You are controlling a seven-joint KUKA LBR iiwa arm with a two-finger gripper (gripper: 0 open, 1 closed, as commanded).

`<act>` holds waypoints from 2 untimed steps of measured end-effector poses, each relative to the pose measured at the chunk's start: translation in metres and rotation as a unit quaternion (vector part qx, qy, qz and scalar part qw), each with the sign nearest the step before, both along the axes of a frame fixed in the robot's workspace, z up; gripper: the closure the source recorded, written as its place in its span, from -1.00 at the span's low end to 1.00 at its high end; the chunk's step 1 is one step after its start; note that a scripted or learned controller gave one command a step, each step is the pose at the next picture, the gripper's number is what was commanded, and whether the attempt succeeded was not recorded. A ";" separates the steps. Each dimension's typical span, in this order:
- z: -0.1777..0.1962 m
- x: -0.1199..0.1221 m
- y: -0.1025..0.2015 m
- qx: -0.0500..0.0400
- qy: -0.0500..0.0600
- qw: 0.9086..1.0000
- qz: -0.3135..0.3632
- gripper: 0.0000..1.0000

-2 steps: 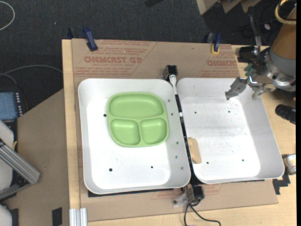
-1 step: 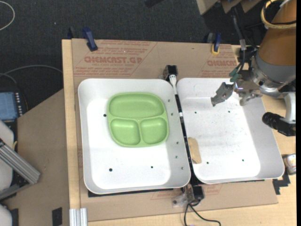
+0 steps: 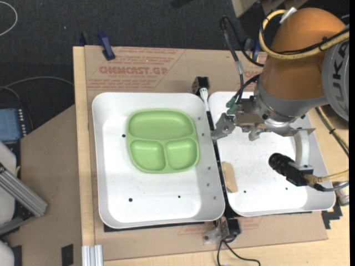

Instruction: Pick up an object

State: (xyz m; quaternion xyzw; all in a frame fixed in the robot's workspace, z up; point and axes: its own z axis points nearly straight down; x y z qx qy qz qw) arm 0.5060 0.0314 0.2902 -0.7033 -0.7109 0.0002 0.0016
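The gripper (image 3: 223, 123) hung above the right bin (image 3: 260, 195); whether spread or pressed together, I could not tell. The green plate (image 3: 162, 140) was not yet picked.

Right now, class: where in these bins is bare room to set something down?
Left bin: the wide strip between plate and near rim. Right bin: near floor beside the wood piece. Crowded: the right bin's far half, under the arm.
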 end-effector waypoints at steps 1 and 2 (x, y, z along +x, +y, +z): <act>0.122 -0.027 0.072 0.002 -0.008 1.000 0.000 -1.00; 0.126 -0.026 0.068 -0.001 -0.003 1.000 -0.004 1.00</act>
